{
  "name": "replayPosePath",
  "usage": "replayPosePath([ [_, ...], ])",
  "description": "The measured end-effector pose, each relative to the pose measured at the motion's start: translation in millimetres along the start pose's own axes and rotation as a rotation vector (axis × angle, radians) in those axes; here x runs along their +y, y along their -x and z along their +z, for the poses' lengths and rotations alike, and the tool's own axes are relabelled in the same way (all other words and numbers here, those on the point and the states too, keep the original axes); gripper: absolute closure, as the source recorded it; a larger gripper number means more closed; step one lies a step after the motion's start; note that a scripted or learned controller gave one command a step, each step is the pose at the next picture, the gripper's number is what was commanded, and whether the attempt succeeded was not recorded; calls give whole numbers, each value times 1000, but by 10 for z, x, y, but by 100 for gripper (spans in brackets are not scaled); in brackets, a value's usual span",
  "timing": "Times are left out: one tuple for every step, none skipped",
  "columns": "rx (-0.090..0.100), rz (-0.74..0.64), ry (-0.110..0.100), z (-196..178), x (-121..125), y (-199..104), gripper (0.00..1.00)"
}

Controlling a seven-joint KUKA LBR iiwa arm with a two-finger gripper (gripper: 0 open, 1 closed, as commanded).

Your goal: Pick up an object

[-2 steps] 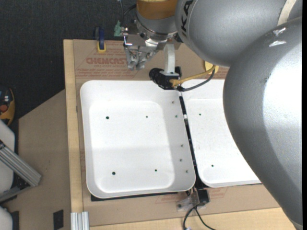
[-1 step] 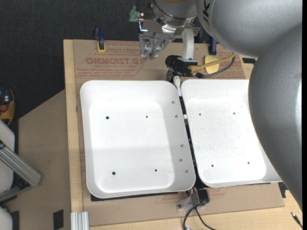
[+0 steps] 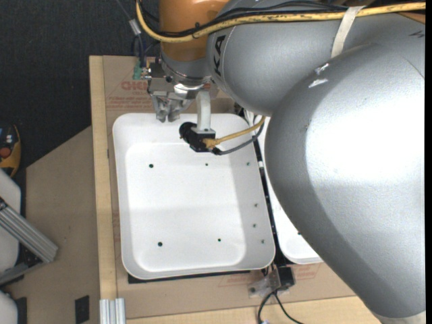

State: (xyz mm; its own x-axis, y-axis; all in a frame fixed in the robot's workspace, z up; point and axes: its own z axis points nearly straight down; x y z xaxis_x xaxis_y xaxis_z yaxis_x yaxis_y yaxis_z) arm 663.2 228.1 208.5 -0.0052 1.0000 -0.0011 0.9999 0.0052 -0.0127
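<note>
Table [image 3: 101,181]: a tan board carried the bins, with dark flooring behind it and pale metal framing past its left edge.
Left bin [image 3: 128,201]: a shallow white tray with rounded corners lay in the middle of the board; a few small dark dots marked its floor.
Right bin [image 3: 297,248]: a strip of white wall showed just beside the left bin, the rest hidden under the arm.
Arm [image 3: 337,127]: the grey body reached across the right bin, and its orange band [image 3: 196,5] sat above the left bin's far wall.
End effector [image 3: 182,113]: it hung over the left bin's far rim, its two fingers narrowly apart with nothing visible between them.
Cable [image 3: 233,137]: a tan lead ran from a small black block [image 3: 197,138] just below the end effector toward the arm.
Object to pick: none could be made out on the left bin's floor.
Writing: red print on the board beyond the left bin's far left corner was too blurred to read.
</note>
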Motion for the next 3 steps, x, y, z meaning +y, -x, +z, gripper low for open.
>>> replayPosePath([
  [2,9,20,-748,33,434,100],
  [1,9,22,-1310,23,846,100],
  [1,1,5,-545,9,352,100],
])
